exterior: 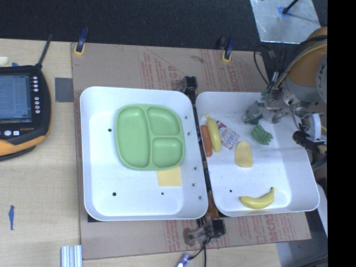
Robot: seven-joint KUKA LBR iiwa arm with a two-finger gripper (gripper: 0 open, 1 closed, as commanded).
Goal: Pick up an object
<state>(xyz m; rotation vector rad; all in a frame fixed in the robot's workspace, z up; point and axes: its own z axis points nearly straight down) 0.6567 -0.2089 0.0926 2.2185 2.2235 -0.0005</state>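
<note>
My gripper [261, 114] hangs over the far right part of the right bin [303, 196], just above a small green toy [261, 134]. Nothing shows between it and the toy. Further left in that bin lie a yellow corn-like piece [213, 137], an orange carrot-like piece [206, 141], a small printed packet [228, 133] and a pale yellow lump [243, 154]. A banana [257, 199] rests near the bin's front edge.
The left bin [94, 202] holds a green divided plate [149, 136] and a flat yellow square [169, 177]. A teach pendant [19, 110] lies on the bench at far left. Clamps [225, 50] hold the cardboard sheet at the back.
</note>
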